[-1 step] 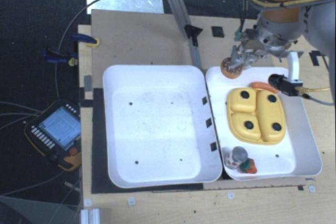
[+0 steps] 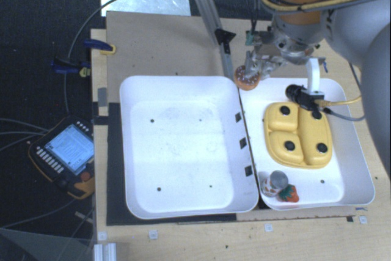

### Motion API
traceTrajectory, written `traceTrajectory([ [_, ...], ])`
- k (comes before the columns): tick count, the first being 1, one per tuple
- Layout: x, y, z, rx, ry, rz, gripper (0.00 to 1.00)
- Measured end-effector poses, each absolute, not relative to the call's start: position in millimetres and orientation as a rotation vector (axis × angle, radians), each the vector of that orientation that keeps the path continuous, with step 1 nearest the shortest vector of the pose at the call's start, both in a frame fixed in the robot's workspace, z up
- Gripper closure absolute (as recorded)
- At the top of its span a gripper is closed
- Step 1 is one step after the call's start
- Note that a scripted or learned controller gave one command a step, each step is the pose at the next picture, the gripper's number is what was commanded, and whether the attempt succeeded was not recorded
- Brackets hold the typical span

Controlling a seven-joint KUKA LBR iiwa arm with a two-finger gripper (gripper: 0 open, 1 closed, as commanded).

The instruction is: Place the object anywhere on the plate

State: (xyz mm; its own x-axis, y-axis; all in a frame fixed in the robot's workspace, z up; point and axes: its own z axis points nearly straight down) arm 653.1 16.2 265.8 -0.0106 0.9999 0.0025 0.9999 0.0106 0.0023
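Note:
A yellow sectioned plate (image 2: 298,134) lies in the right bin (image 2: 354,186), towards its back. My gripper (image 2: 250,73) hangs over the back left corner of that bin, left of and behind the plate. Between its fingertips sits a small round brown object (image 2: 247,77) like a doughnut, and the gripper is shut on it. The object hangs above the rim where the two bins meet, apart from the plate.
A grey ball (image 2: 278,179) and a small orange-red item (image 2: 289,194) lie at the right bin's front left corner. The left bin (image 2: 140,186) adjoins it. A black fitting with a yellow cable (image 2: 302,95) hangs over the plate's back edge. A teach pendant (image 2: 64,151) sits off the bench at left.

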Motion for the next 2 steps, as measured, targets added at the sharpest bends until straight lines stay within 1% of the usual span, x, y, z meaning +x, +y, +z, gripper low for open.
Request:
traceTrajectory([
  [1, 649.6, 72, 247, -2.21, -2.231, -0.004, 1.0],
  [2, 646.9, 124, 250, -2.21, -2.233, -0.006, 1.0],
])
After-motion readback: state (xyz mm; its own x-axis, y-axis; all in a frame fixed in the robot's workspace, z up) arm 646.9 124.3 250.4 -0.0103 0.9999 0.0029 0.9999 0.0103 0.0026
